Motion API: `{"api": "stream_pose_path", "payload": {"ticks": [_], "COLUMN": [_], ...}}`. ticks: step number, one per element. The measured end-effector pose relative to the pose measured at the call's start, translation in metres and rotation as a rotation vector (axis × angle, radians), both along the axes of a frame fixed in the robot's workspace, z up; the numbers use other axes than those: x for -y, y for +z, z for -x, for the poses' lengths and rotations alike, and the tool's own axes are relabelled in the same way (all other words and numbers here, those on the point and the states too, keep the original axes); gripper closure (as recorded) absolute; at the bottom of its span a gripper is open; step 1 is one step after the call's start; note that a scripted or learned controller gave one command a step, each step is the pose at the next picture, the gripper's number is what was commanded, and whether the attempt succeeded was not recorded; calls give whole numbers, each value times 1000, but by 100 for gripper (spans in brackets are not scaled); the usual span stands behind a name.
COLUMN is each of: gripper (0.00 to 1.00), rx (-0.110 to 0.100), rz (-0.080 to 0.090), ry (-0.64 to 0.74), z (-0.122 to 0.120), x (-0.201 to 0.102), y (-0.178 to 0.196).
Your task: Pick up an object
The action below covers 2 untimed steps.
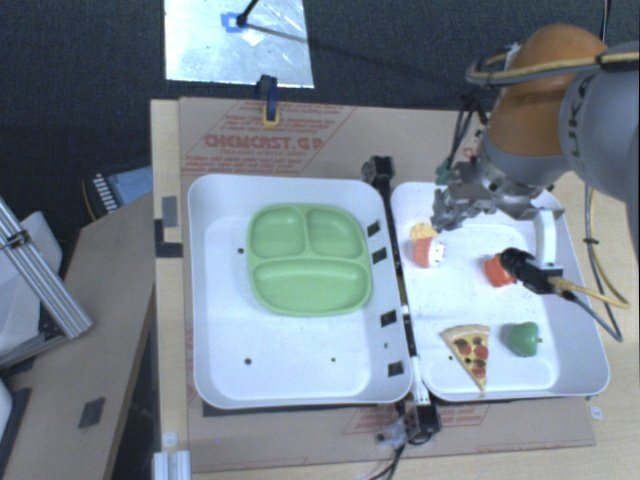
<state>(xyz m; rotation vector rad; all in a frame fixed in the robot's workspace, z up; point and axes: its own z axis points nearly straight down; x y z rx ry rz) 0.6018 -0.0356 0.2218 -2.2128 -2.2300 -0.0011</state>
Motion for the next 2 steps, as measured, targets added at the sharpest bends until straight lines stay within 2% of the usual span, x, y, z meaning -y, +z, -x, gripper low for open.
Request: {"api": "stream_pose_path", "payload": {"ticks": [1, 2], "gripper": [100, 100], "rx": [2, 1], "rz": [0, -1], "ry": [0, 1], "z": [1, 15], "x": [-57, -109], "y": [2, 13]}}
